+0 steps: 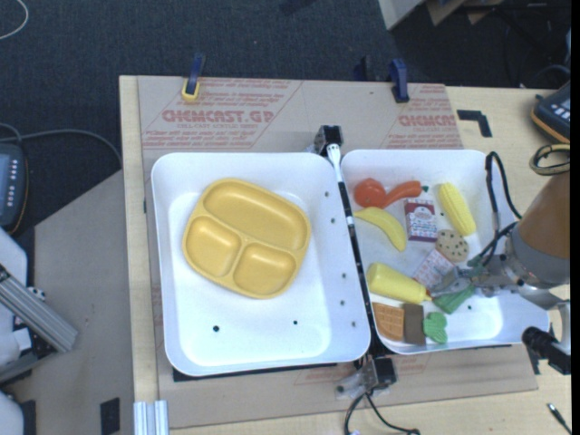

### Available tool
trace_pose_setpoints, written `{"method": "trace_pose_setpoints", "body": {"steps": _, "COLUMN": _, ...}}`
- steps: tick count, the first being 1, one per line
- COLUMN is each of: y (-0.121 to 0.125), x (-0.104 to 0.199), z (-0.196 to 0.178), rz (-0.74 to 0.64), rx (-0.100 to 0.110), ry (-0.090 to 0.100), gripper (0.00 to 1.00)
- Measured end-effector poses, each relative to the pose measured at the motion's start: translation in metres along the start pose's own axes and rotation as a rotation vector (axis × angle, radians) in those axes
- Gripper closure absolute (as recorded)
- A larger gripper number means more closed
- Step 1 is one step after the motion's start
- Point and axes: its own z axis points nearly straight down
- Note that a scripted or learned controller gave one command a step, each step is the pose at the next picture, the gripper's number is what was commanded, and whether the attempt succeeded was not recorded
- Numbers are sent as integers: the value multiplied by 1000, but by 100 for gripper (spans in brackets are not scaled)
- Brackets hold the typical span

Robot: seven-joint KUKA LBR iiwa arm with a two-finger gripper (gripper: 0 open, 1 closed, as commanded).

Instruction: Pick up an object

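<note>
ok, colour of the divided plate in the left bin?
Yellow all over; the divided plate shows clearly in the camera view.

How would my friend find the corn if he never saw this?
Look in the right bin, the crowded one beside the bin with the yellow tray. Go to its far right corner. The corn is the bumpy yellow stick there, straight and knobbly, while the banana nearby is smooth and curved.

The arm (548, 234) was a thick rounded limb, its broad band showing a dull orange-brown that gave way to pale grey towards the wrist. A thin black cable (494, 188) looped along its far side in a narrow arch. At the end sat a gripper (458, 288) of grey metal, slim and angular, with dark joints.
</note>
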Motion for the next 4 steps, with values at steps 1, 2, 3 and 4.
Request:
{"method": "trace_pose_setpoints", "body": {"steps": 1, "y": 2, "x": -2, "z": -15, "rz": 1, "rx": -12, "ry": -7, "gripper": 100}}
{"method": "trace_pose_setpoints", "body": {"steps": 2, "y": 11, "x": 2, "z": -61, "rz": -2, "rx": -6, "ry": -7, "gripper": 100}}
{"method": "trace_pose_setpoints", "body": {"steps": 3, "y": 11, "x": 2, "z": -125, "rz": -2, "rx": -9, "ry": -8, "gripper": 100}}
{"method": "trace_pose_setpoints", "body": {"steps": 4, "y": 12, "x": 2, "z": -137, "rz": -2, "rx": -6, "ry": -6, "gripper": 100}}
